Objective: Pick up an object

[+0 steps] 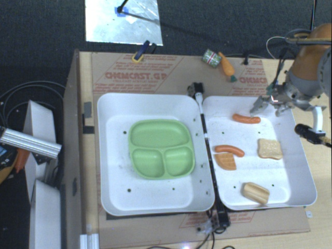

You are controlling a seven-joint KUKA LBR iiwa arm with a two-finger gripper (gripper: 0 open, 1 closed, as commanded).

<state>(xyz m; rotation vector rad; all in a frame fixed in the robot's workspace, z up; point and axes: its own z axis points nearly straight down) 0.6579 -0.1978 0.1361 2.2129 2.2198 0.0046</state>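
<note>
Fingers [267, 104] above right bin [301, 185] — beside sausage [246, 119]

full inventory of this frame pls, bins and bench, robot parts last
white bins: 2, white, side by side on the bench
divided plate: 1, green, middle of the left bin
sausages: 2, orange-red, right bin, one near the far wall, one at the left-centre
bread slice: 1, pale tan, right bin, right of centre
orange wedge: 1, orange, touching the nearer sausage
bread roll: 1, tan, right bin near the front wall
carrot: 1, orange, on the bench behind the bins
small can: 1, green, beside the carrot
arm: 1, grey and orange, at the right
end effector: 1, above the right bin's far right corner
</note>
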